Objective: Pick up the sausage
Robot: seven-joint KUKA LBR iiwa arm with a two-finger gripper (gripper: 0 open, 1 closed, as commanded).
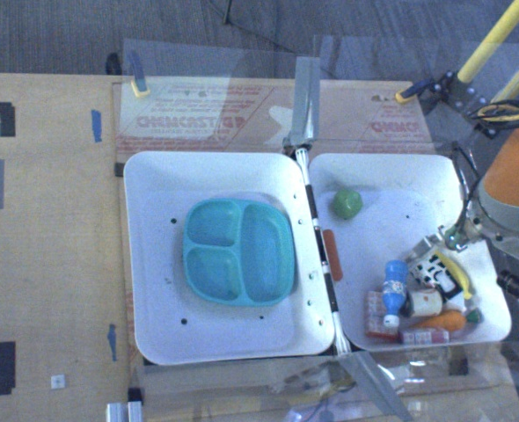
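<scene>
The sausage (pixel 331 253) is a thin reddish-brown stick lying lengthwise against the left wall of the right bin (pixel 391 178). The arm comes in from the right, with its orange band (pixel 510 178) over the bin's right rim. My gripper (pixel 434 258) hangs low over the pile of items in the bin's front right corner, well to the right of the sausage. Nothing of the sausage is near it.
A green ball (pixel 347 204) sits in the right bin's back left. The front right pile holds a small blue-capped bottle (pixel 393 287), a banana (pixel 458 273), a carrot (pixel 440 322) and small packets. The left bin (pixel 154 192) holds a teal divided plate (pixel 239 251).
</scene>
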